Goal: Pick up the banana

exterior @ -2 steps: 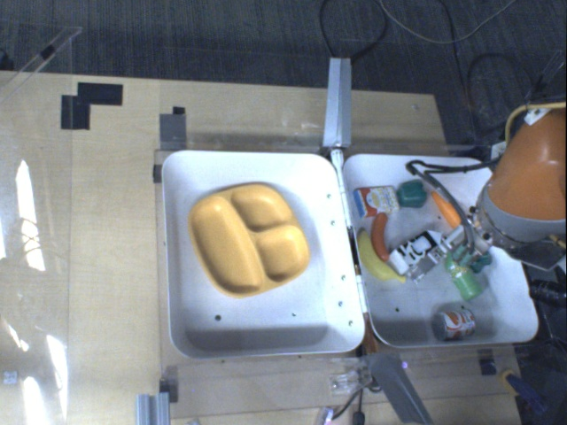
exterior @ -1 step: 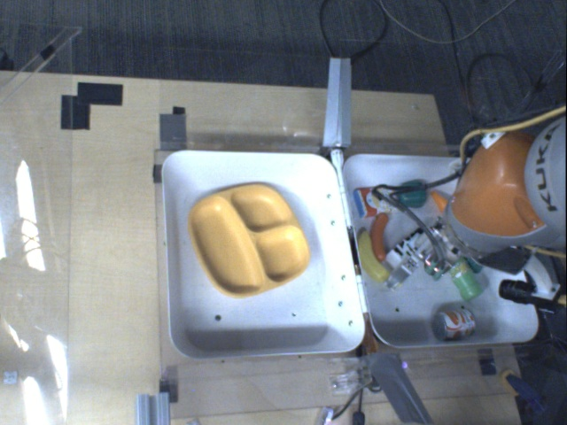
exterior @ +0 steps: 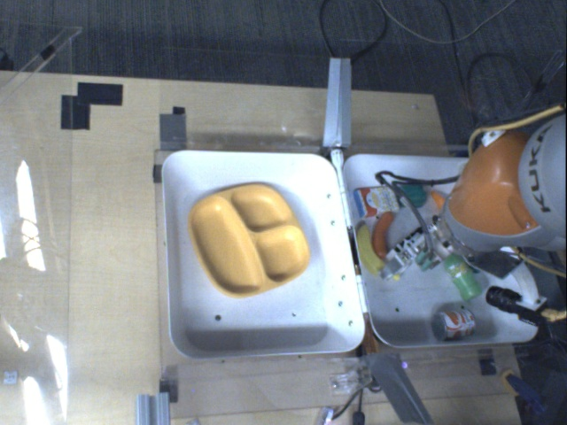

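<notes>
One relation is deciding your next move: the banana (exterior: 366, 248) is lying to the camera-left of the gripper (exterior: 400, 260), just beside it and slightly further up the frame. You are looking at a yellow sliver hugging the left wall of the right bin (exterior: 407, 333), its long axis running roughly along that wall, top to bottom in the view. Much of it is being covered by an orange item (exterior: 384, 235) and by the gripper body, so its full length is hard to judge; it may be shorter than it seems.

The arm (exterior: 496, 189) is reaching in from the right and is hanging low over the clutter. I cannot tell whether the jaws are parted or closed; the tip is too small and busy with wires, and nothing yellow is showing between them.

In my judgement you are needing a short shift toward the dividing wall, with the jaws turned to close across the banana's narrow width. The wall is leaving little room on that side. A green bottle (exterior: 461, 277) and a can (exterior: 455, 322) are sitting behind the gripper, away from that path.
</notes>
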`<state>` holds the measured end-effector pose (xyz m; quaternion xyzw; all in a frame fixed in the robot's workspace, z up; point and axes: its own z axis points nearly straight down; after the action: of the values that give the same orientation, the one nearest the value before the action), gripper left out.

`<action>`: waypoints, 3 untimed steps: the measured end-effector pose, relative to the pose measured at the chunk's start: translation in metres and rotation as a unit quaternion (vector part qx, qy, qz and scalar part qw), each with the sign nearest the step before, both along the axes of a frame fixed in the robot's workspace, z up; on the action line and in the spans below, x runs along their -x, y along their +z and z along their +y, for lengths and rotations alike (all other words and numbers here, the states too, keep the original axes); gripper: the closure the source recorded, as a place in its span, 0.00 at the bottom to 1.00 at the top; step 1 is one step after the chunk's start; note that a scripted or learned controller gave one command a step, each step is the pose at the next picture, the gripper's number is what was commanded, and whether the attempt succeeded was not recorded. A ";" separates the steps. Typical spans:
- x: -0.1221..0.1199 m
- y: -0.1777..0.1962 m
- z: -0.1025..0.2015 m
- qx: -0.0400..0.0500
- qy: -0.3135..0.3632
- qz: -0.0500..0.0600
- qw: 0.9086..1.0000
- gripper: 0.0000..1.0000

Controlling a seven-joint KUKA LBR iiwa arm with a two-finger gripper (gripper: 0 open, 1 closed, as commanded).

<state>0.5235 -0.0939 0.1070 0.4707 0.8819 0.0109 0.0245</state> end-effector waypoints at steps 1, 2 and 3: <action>-0.009 0.015 -0.005 0.006 -0.002 -0.015 1.000 1.00; -0.052 0.124 0.038 -0.007 -0.207 0.024 0.978 1.00; -0.052 0.123 0.038 -0.007 -0.207 0.025 0.978 0.00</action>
<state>0.5756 -0.0559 0.2305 0.6434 0.7655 0.0002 0.0012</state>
